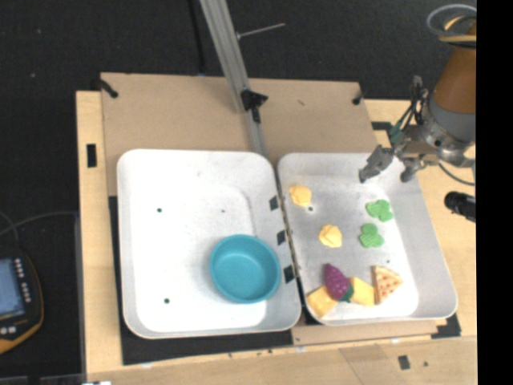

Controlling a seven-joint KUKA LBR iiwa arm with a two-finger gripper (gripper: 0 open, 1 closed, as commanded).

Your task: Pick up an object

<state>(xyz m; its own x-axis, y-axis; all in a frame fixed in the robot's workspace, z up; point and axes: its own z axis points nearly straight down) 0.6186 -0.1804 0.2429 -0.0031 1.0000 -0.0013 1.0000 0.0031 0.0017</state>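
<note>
My gripper (390,170) hangs over the far right corner of the right bin (417,207), its two fingers spread apart with nothing between them. Below it in that bin lie two green pieces (378,210) (369,235), two yellow shell-like pieces (300,196) (330,235), a purple grape bunch (337,281), a yellow block (321,301), another yellow piece (362,293) and a pizza slice (386,282). None of them touches the gripper.
The left bin (160,183) holds a blue bowl (244,268) near its front right corner. A grey metal post (228,54) slants up from between the two bins. A dark handheld device (16,291) lies off the bench at left.
</note>
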